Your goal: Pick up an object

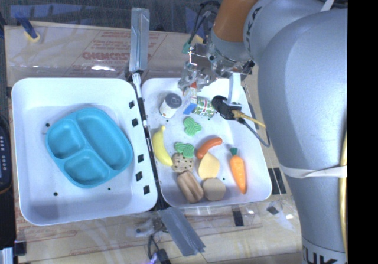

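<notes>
Over the right bin (255, 189) I see my gripper (190, 87) above a small can (172, 102) near the far wall; finger state I cannot tell. Banana (159, 146), carrot (237, 173), sausage (208, 146) and bread (190, 186) crowd the near half. Left bin (23, 139) holds a blue tray (88, 146).

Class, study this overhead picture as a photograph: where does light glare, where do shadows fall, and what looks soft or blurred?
Camera view: glare whitens the left bin along its upper rim and streaks the clear sheet behind it; a soft shadow lies beside the blue plate; the grey arm looms large and smooth; the gripper and the small items beneath it look muddled; the carrot and banana read clearly.
</notes>
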`<action>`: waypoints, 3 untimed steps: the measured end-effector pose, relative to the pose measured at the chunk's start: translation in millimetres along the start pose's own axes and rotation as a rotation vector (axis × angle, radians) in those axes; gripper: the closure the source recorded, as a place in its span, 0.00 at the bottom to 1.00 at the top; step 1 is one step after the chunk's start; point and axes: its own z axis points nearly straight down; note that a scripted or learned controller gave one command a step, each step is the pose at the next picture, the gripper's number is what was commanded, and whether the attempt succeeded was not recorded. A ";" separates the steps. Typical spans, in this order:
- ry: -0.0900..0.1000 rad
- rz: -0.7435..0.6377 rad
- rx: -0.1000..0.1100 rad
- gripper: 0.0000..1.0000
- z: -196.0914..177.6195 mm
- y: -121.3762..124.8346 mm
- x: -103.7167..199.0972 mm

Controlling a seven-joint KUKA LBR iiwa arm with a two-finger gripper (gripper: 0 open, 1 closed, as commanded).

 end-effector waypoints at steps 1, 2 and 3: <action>-0.001 -0.010 0.004 1.00 -7.3 0.5 2.1; 0.001 0.155 0.006 1.00 8.8 5.2 -27.0; 0.001 0.154 0.006 0.00 8.3 5.4 -26.4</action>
